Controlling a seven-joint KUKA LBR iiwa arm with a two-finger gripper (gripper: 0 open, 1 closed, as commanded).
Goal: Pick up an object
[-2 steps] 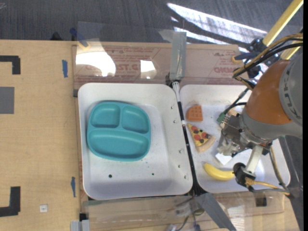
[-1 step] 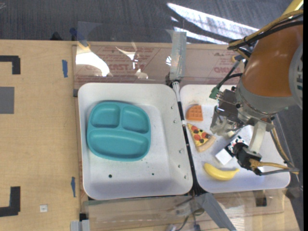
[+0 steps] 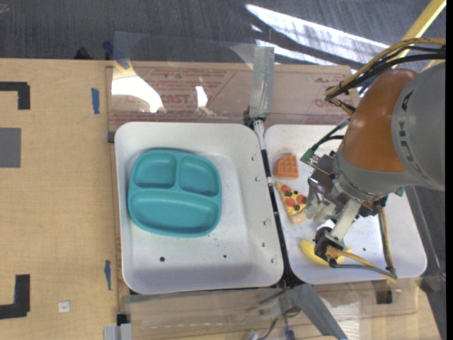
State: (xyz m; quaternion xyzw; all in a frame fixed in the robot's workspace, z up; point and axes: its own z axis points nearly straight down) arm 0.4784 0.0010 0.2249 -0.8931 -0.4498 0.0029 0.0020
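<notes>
The hand hangs low over the right bin, just beside the pizza slice on the side away from the left bin. Its body hides its tips, so whether it is released or clenched cannot be told, and nothing is seen grasped in it. The grey arm with its orange band rises from the hand toward the frame edge farthest from the pizza slice.

The pizza slice lies flat along the bin wall that divides the two bins, its narrow end pointing toward the near edge of the worktop. An orange waffle sits just beyond the slice's wide end, close to it but apart. A yellow banana lies on the near side of the slice, partly covered by the robot.

Across the dividing wall from the pizza slice, the left bin holds a teal divided plate, well apart from the slice.
</notes>
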